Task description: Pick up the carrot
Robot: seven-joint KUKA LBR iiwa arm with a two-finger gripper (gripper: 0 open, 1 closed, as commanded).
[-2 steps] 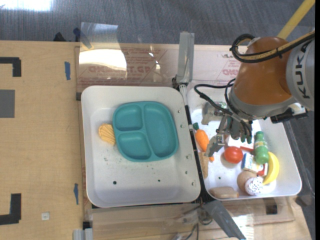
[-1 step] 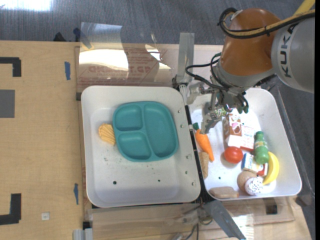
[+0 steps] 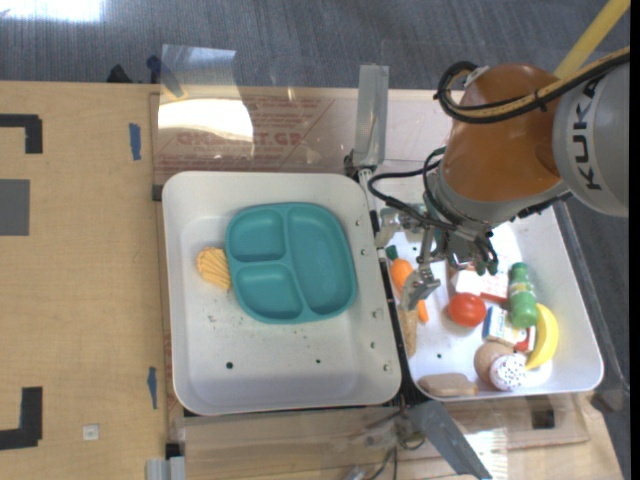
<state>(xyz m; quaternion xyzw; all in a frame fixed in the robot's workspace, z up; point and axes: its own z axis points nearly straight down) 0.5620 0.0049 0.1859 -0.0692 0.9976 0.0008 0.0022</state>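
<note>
The carrot [image 3: 401, 273] is small and orange. It lies at the left edge of the right bin [image 3: 575, 298], close to the wall between the two bins. A second orange bit [image 3: 422, 312] lies just below it. My gripper [image 3: 452, 268] hangs over the upper left part of the right bin, under the orange wrist band, just right of the carrot. It is open, its left finger [image 3: 420, 286] reaches down beside the carrot, and I see nothing held between the two.
Also in the right bin are a red tomato [image 3: 465, 310], a green bottle [image 3: 520, 294], a banana [image 3: 546, 334], a brown and white speckled toy [image 3: 497, 365] and a tan piece [image 3: 447, 383]. The left bin [image 3: 190, 348] holds a teal divided plate [image 3: 290, 261] and a yellow shell-shaped toy [image 3: 213, 266].
</note>
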